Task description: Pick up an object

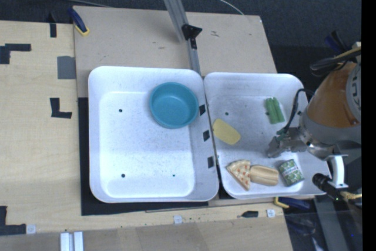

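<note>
Two white bins sit side by side on the table [147, 26]. The left bin [117, 179] holds one thing, a blue bowl [173, 104] near its far right corner. The right bin [247, 91] holds five things: a green block [274, 110] toward the far side, a yellow piece [226, 132] near the left wall, and along the near wall a pizza slice [238, 173], a bread roll [264, 175] touching it, and a small green can [289, 172]. The gripper [281, 144] hangs low over the right bin, just beyond the can; whether it is spread or closed cannot be told.
</note>
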Robot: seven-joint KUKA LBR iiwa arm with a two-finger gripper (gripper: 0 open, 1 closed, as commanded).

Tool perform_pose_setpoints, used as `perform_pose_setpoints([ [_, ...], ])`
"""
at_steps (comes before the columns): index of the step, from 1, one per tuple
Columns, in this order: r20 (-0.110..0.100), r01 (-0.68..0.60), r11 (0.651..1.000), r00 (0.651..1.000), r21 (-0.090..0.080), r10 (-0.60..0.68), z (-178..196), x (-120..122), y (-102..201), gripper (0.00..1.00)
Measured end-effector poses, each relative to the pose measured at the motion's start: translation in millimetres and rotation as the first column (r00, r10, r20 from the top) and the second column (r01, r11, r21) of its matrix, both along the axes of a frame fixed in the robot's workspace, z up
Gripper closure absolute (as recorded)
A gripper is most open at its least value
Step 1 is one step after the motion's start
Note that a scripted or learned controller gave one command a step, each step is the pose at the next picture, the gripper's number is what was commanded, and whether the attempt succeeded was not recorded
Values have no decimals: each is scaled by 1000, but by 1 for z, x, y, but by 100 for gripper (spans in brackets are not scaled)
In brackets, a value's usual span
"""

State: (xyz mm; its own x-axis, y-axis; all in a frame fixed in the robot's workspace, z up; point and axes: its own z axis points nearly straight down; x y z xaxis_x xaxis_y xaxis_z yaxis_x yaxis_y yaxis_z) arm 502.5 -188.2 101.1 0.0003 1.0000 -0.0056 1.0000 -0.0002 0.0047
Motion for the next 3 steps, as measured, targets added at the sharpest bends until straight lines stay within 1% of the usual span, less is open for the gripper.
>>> perform_pose_setpoints([
  [1,-1,-1,1000,1000,4,1,57,3,-9,100],
  [2,-1,-3,1000,1000,4,3,105,14,-7,100],
  [3,-1,-3,1000,1000,4,3,154,19,2,100],
])
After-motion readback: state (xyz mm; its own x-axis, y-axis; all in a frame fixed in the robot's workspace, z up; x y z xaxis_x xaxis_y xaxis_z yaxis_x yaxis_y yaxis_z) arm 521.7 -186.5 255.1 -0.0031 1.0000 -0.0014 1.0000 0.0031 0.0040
